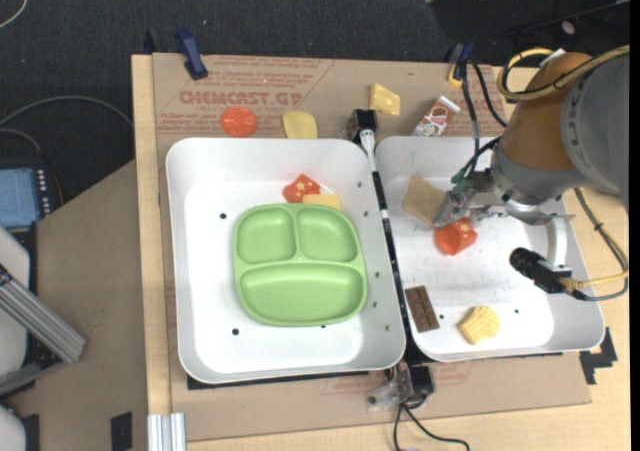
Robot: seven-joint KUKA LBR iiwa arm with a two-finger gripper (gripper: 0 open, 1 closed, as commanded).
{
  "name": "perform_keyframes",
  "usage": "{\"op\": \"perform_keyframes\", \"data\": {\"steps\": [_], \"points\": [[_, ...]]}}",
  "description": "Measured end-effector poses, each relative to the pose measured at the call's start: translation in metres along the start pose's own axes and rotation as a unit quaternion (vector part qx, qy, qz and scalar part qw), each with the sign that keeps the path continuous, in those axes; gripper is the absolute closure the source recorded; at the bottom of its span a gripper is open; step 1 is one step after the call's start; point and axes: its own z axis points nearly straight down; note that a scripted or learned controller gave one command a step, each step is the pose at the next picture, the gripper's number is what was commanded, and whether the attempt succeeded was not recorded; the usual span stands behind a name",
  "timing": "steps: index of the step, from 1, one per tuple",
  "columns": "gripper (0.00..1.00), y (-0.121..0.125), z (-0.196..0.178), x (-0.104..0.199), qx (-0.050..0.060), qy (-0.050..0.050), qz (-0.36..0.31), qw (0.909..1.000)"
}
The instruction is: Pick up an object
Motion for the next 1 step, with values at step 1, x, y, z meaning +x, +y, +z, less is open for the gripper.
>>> {"op": "perform_keyframes", "data": {"steps": [1], "points": [[1.00, -0.0282, -0.0936, 0.0718, 0.000, 0.002, -0.004, 1.0000]]}}
